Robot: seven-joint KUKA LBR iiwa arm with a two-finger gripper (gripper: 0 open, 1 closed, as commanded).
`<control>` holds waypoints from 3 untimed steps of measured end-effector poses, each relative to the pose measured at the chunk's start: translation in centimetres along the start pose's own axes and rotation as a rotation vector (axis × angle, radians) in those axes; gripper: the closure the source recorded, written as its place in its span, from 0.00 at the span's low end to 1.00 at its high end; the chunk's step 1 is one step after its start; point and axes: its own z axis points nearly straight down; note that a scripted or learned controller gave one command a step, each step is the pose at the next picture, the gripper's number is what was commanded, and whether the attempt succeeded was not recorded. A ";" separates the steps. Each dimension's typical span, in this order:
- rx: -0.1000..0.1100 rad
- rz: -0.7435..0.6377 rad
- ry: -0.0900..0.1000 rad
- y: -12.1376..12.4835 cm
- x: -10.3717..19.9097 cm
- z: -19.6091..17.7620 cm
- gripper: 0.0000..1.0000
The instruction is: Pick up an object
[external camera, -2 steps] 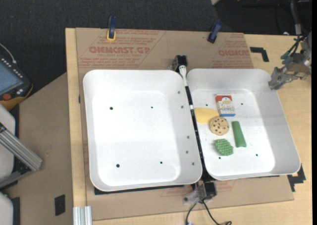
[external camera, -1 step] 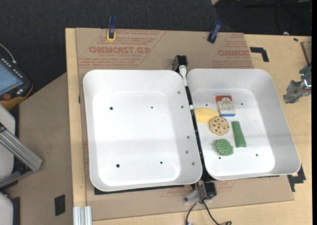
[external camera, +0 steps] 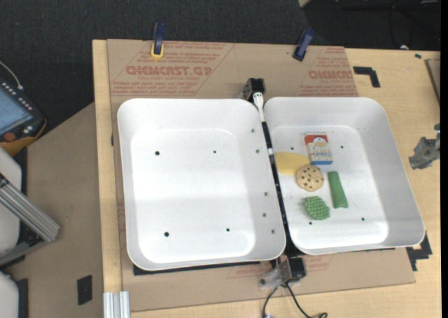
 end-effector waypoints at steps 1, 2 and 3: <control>-0.003 -0.012 0.001 2.5 8.5 -0.3 1.00; 0.005 -0.001 0.001 -1.2 8.5 4.5 1.00; -0.006 -0.020 0.003 -1.0 24.3 1.0 1.00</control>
